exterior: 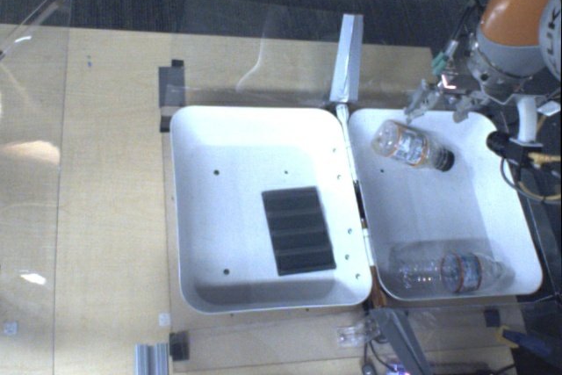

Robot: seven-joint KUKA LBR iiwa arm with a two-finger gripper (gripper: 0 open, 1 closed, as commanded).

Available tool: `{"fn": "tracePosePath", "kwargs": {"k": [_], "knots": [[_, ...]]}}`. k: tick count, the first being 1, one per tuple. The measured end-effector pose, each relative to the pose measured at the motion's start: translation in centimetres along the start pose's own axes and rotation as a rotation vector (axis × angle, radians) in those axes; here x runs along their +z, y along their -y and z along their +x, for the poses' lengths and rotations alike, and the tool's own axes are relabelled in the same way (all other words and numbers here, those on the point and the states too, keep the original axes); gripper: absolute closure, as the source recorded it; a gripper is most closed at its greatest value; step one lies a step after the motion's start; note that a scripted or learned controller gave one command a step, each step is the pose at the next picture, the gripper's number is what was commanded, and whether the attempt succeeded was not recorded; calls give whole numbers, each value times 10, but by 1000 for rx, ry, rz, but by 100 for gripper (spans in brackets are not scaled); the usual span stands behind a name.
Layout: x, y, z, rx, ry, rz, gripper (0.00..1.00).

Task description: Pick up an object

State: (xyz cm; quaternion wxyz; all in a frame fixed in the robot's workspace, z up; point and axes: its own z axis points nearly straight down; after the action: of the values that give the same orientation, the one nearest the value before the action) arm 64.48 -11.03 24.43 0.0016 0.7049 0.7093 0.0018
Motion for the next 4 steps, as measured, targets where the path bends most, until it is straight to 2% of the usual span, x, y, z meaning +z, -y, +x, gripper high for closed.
{"fn": "tracePosePath", "kwargs": {"k": [1,2,3,4], "knots": [[116,-25,19,-233,0,0,0],[156,5,-23,-316,2,-5,0],[142,4,-84,-482,3,-5,0],[58,34,-47,-463,1,-3,0]]}}
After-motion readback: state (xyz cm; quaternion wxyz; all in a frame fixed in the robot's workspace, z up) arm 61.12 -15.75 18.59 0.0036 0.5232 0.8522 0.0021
